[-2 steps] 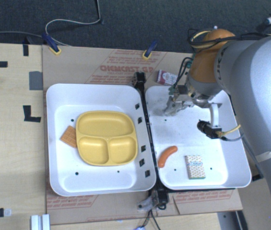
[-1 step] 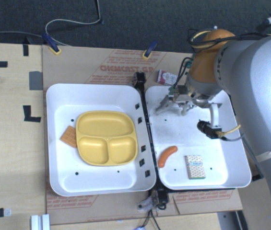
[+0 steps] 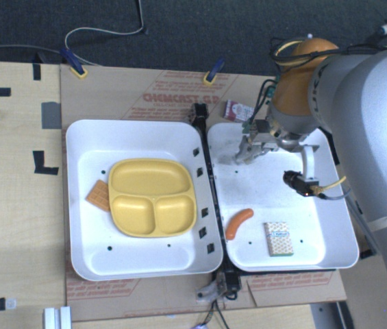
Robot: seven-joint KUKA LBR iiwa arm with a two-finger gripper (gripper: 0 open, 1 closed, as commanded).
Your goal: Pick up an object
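Brown cardboard [image 3: 172, 98] covers the bench under two shallow white plastic bins set side by side, with dark carpet beyond at twelve o'clock and pale wood showing at nine o'clock.

Nothing is picked up yet. A small orange sausage-shaped object [image 3: 238, 223] lies tilted on the floor of the right-hand bin [image 3: 330, 245], toward that bin's seven o'clock corner. Just beside it, at about four o'clock from it, lies a small rectangular card box with a pale printed face [image 3: 279, 238], flat and apart from the orange piece.

The arm's two-finger gripper [image 3: 242, 155] hangs over the same bin near its eleven o'clock corner, well apart from both items (I cannot tell whether the pincer is apart or together, the tips are too small and grey against the white). Nothing shows between them. Above it sits the orange band [image 3: 294, 94] of the wrist, and the broad grey arm [image 3: 364, 122] fills the three o'clock side.

In the left-hand bin [image 3: 83, 184] a yellow plastic three-compartment plate [image 3: 153, 196] lies in the middle, and a tan cracker-like square [image 3: 98, 196] peeks out from under its nine o'clock edge, touching it.
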